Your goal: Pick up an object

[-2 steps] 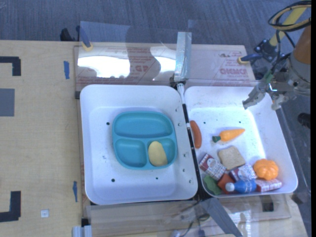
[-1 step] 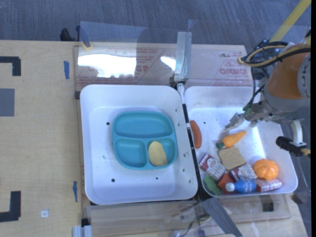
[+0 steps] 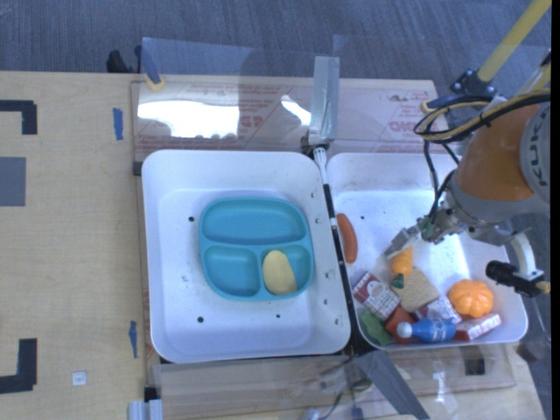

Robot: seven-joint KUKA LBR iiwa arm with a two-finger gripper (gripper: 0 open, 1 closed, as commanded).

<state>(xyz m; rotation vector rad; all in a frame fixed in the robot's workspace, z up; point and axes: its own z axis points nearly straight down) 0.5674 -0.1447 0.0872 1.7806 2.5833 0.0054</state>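
Note:
My gripper [image 3: 408, 239] hangs low in the right bin [image 3: 385, 186], reaching in from the right under the grey arm with its orange band [image 3: 494, 160]. Just beneath its tip lies a small orange carrot-like piece [image 3: 402, 262] with a green spot. Whether it touches the gripper is not clear. Around it lie a tan bread slice [image 3: 417, 290], a red and white packet [image 3: 378, 297], an orange pumpkin [image 3: 472, 297], a blue bottle [image 3: 430, 329] and an orange sausage [image 3: 347, 236] by the bin's left wall.
The left bin [image 3: 175, 234] holds a blue divided plate [image 3: 254, 221] with a yellow lump [image 3: 279, 272] in its lower right compartment. A green item [image 3: 371, 325] and a red and white bar [image 3: 484, 325] sit at the right bin's front. Cables loop above the arm.

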